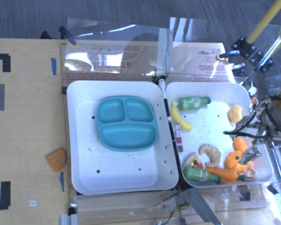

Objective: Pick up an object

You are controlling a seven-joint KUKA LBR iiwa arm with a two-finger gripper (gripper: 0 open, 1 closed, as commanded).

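Gripper: finger state cannot be told; poised at the right bin's far side.
Likely target: orange toy, lodged beside it.

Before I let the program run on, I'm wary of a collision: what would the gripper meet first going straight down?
Probably the orange toy just under the gripper in the right bin; depth is unclear.
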